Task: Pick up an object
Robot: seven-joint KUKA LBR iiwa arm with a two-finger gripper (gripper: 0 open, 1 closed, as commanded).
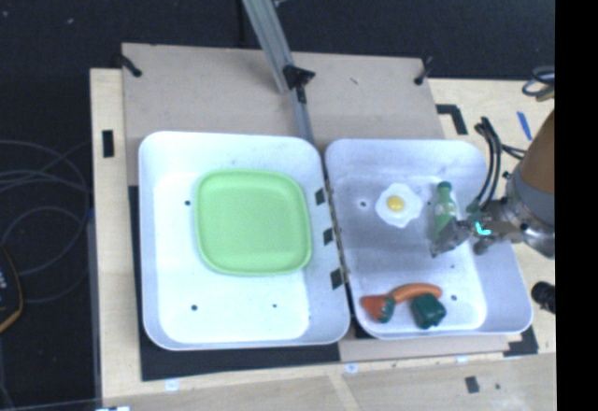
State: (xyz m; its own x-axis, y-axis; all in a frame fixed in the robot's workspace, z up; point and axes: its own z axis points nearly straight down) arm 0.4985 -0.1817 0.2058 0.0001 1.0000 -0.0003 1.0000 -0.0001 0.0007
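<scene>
Left bin [168,213] carries a green plate [252,221] lying flat, and the right bin [374,166] has a fried egg [397,205] near its middle, with a carrot [402,295] and a dark green piece [429,309] down by the near wall. The gripper [453,236] sits low at the right side of the right bin, the green bottle [442,208] standing right against it just beside the egg. Whether the gripper is clamped or spread, I cannot tell from this angle.

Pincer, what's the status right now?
Pincer low in right bin, at green bottle. Grip unclear. Fried egg close beside bottle; carrot well apart.
</scene>
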